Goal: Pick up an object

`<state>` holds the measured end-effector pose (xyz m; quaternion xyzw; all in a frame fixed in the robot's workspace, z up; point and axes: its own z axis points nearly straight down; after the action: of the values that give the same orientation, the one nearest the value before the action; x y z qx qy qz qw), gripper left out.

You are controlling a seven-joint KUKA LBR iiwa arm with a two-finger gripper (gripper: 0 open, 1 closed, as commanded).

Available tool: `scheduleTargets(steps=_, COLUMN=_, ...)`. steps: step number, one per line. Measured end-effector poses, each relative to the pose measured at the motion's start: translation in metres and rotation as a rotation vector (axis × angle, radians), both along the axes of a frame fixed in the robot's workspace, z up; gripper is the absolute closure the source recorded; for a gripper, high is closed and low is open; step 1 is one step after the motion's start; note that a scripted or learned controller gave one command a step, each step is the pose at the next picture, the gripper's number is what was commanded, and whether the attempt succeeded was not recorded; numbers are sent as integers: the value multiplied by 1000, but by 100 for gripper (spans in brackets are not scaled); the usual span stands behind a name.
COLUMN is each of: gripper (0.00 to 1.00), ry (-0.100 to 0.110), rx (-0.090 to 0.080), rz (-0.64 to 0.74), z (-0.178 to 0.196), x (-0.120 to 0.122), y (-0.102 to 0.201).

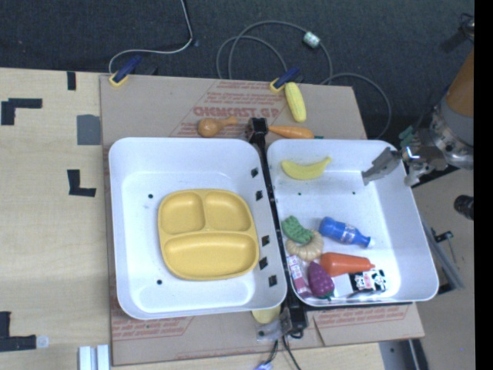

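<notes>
My pincer hangs over the right rim of the right bin, near its upper corner. One finger points left over the bin's floor and the other sits close to the wrist; the two stand apart with nothing between them, so I hold nothing.

The things I could pick lie in the right bin. A banana rests near the top wall, well apart from my pincer. Lower down, a blue bottle lies on its side. Left of it a green piece touches a tan ring. Below them an orange carrot lies across the floor, with a purple piece beside it and a pink packet against the left wall. A small black and white carton sits at the bottom, just under the carrot; its printing is too small to read.

The left bin holds a yellow tray with three compartments.

Both bins sit on a cardboard sheet on the desk. Red printing on the cardboard, seen upside down and partly covered, is not clear enough for me to read with certainty. On the cardboard above the bins lie a corn cob, a brown spoon and a second carrot.
</notes>
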<state>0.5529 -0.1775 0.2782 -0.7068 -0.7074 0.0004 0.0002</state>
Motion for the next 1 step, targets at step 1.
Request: scheduleTargets(steps=1, gripper=0, ry=4, rx=1, rz=3, z=-80, x=49, y=18)
